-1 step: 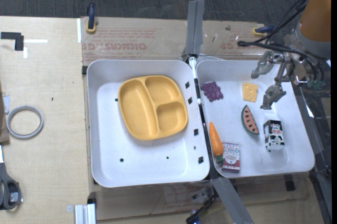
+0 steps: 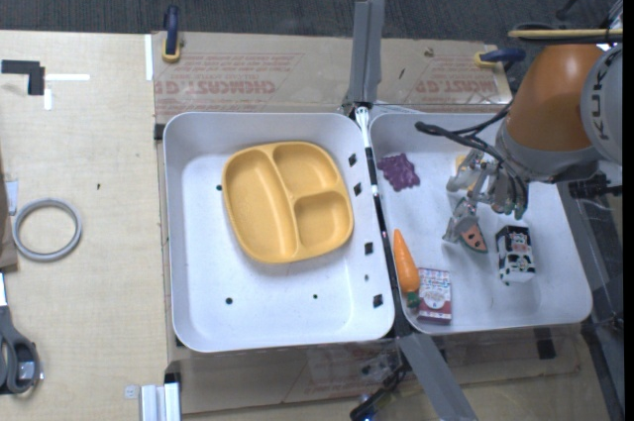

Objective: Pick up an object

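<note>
My gripper [image 2: 464, 223] hangs low over the middle of the right bin [image 2: 565, 300], reaching in from the right under the arm's orange band. Directly beside its tip lies a small wedge-shaped toy [image 2: 476, 239] with a red and dark face; whether the gripper touches it is unclear. A black-and-white cow-patterned carton [image 2: 515, 254] stands just to the right. Purple grapes [image 2: 399, 170] lie at the bin's upper left. An orange carrot [image 2: 404, 258] and a small red-and-white packet [image 2: 434, 295] lie along the bin's lower left.
The left bin [image 2: 198, 300] holds a yellow divided plate [image 2: 287, 201]. A grey divider rail [image 2: 367, 62] runs between the bins. On the wooden bench to the left lie a roll of tape [image 2: 45, 229] and scissors [image 2: 18, 360].
</note>
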Available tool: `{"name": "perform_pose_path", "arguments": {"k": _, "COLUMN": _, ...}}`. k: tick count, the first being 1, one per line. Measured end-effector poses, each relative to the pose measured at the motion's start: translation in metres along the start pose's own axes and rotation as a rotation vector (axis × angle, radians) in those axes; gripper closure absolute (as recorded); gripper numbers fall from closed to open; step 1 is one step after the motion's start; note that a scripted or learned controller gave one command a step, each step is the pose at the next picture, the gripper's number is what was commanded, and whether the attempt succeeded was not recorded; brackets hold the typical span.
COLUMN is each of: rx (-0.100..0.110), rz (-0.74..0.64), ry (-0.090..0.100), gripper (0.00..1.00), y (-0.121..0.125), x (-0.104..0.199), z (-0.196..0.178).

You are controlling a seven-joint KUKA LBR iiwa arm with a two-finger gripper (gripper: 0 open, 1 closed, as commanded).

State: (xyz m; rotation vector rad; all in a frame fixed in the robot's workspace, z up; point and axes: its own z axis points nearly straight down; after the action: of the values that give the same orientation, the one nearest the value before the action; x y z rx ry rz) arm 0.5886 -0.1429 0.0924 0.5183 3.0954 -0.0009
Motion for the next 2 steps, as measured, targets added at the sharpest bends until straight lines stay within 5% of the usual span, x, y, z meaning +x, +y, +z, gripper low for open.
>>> {"name": "perform_pose_path", "arguments": {"k": 1, "rx": 0.001, "rz": 0.324, "ry": -0.001, "gripper": 0.0, "y": 0.019, "x": -0.047, "z": 0.0}}
{"name": "perform_pose_path", "arguments": {"k": 2, "rx": 0.001, "rz": 0.686, "ry": -0.001, "gripper": 0.0, "y": 0.005, "x": -0.066, "z": -0.036}}
